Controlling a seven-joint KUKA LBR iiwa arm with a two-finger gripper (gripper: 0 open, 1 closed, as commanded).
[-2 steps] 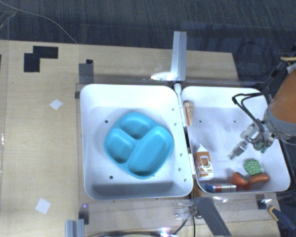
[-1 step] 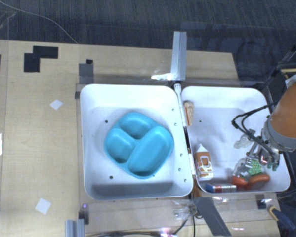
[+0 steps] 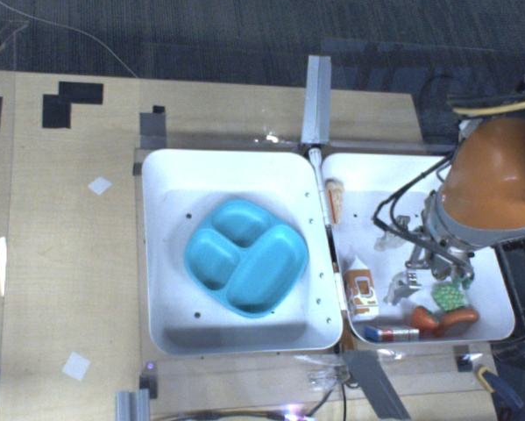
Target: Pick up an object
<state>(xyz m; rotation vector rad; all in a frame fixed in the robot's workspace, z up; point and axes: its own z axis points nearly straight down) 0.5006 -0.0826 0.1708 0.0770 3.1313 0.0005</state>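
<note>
Gripper (image 3: 408,289) above right bin (image 3: 360,187), red sausage-shaped item (image 3: 443,320) lying left-right

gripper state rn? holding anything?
Gripper: low in the right bin, above the orange-red item; open or closed cannot be told, and nothing is seen held.

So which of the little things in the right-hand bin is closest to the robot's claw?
The green and red toy vegetable, just right of the gripper. The orange carton and the tube by the dividing wall lie farther off.
</note>
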